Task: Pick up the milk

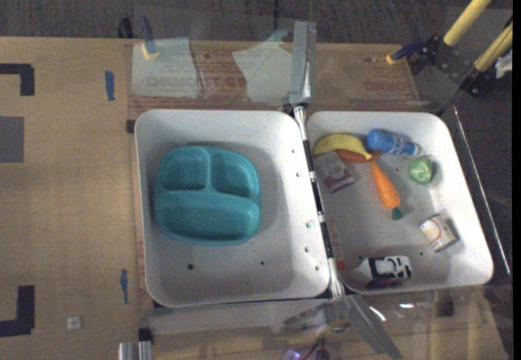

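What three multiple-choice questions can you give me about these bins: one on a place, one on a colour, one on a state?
1. Where is the teal tray?
A. In the left bin
B. In the right bin
C. On the bench outside the bins

2. What colour is the bottle beside the banana?
A. Red
B. Blue
C. Black

3. How is the carrot resting?
A. Standing upright
B. Propped on the tray
C. Lying flat on the bin floor

Answers: 1 A, the tray sits on the left bin's floor; 2 B, the bottle is blue; 3 C, the carrot lies flat in the right bin.
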Controlling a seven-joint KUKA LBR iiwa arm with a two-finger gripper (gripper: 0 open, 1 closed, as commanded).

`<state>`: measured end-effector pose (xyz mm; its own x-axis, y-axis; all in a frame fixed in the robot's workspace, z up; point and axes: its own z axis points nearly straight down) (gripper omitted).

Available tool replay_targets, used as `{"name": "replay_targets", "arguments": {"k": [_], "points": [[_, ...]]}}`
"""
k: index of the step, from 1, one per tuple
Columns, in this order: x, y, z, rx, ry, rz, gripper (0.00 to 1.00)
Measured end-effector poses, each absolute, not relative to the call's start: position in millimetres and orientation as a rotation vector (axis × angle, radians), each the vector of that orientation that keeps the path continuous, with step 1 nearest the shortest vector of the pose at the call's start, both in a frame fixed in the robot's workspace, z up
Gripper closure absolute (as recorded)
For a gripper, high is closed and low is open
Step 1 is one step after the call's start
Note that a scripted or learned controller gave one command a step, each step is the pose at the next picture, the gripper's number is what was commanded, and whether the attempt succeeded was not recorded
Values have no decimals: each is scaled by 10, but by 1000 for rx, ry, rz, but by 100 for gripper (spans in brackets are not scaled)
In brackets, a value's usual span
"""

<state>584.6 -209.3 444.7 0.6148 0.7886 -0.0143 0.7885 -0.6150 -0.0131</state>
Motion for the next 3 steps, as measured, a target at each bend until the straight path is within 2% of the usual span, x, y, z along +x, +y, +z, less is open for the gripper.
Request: {"name": "replay_targets", "arguments": {"k": [1, 2, 3], "points": [[5866, -2083, 4513, -2816, -1379, 38, 100], [5870, -2074, 4512, -2815, -1381, 39, 0], [5889, -2067, 4578, -2813, -1384, 48, 100]]}}
